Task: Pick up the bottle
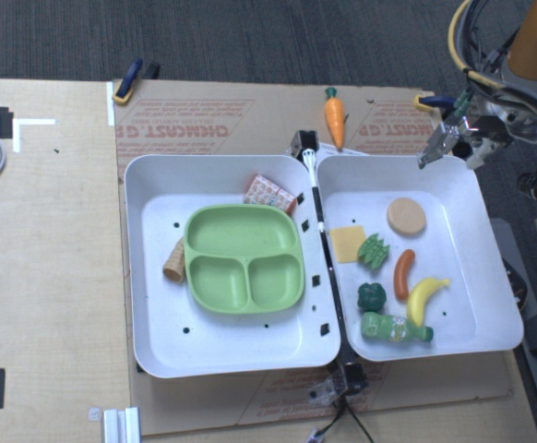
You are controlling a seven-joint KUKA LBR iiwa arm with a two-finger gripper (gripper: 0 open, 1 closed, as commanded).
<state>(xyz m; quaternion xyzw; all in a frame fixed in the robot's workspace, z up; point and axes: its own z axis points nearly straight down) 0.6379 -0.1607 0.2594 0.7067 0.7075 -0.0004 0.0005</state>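
Note:
The bottle (396,329) is green with a pale label and lies on its side near the front edge of the right bin (467,206). My gripper (446,142) hangs over the bin's far right corner, well behind the bottle and apart from it. Nothing shows in the gripper.
The right bin also holds a banana (425,298), a red sausage (403,274), broccoli (371,296), a leafy green (374,251), a cheese slice (347,244) and a round cookie (406,217). The left bin has a green divided plate (244,258). A carrot (333,117) lies behind the bins.

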